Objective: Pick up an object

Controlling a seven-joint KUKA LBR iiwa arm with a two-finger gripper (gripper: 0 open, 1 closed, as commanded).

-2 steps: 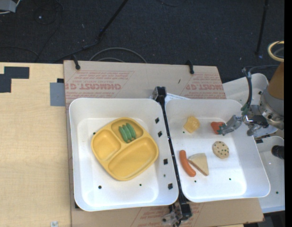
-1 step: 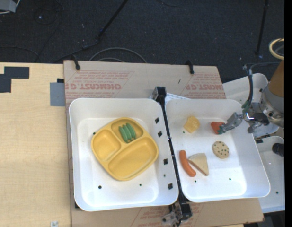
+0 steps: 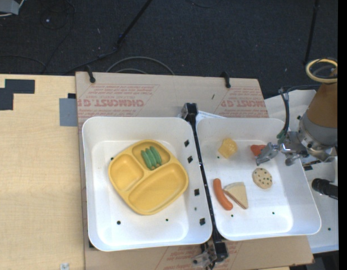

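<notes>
The right bin holds several toy foods. A yellow lumpy piece lies near its back. A chocolate-chip cookie sits mid-bin. An orange-red sausage lies beside a tan sandwich wedge towards the front. A small red piece pokes out just left of my gripper. The gripper hangs low over the bin's back right, right beside the red piece and above the cookie. Nothing is visibly held.
The left bin carries a yellow divided plate with green beans in its back compartment. A black divider clip runs between the bins. The arm comes in over the right rim. A flat cardboard sheet lies behind the bins.
</notes>
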